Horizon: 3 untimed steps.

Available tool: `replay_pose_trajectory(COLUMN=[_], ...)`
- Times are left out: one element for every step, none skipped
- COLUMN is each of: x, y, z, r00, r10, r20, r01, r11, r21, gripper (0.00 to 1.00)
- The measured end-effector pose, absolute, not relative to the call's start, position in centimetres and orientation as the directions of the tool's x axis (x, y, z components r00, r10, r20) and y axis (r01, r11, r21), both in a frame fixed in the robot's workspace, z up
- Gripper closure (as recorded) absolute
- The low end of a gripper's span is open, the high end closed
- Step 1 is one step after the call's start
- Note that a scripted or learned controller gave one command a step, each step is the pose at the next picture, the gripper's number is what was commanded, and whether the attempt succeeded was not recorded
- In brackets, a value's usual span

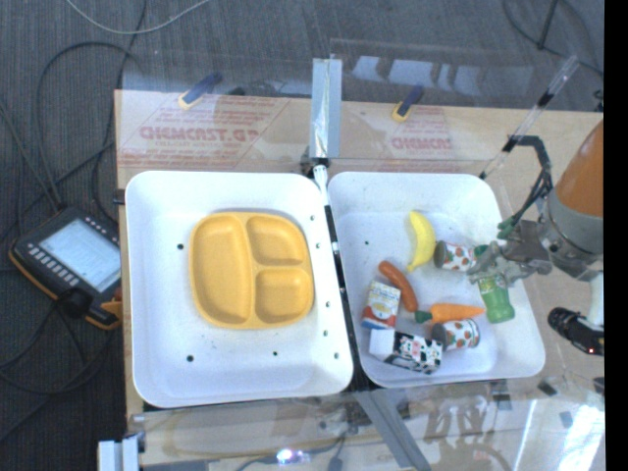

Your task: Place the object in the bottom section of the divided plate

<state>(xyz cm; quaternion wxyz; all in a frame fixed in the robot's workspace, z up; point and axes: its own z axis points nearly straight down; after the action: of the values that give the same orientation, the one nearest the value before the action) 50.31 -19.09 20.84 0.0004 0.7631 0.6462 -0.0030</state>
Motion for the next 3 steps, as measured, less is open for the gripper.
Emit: replay_pose_trajectory(x=[49.1, 53.4, 56.0], y=[-10.3, -3.5, 5.6], z=[20.4, 23.6, 26.8], r00=[0.138, 0.388, 0.470], r10=[0.990, 0.922, 0.883], r20=[0.000, -0.004, -0.005], r01=[0.990, 0.922, 0.883], r11=[-0.138, -0.388, -0.470], r21=[-0.005, -0.003, -0.002], gripper=[1.00, 1.00, 1.00])
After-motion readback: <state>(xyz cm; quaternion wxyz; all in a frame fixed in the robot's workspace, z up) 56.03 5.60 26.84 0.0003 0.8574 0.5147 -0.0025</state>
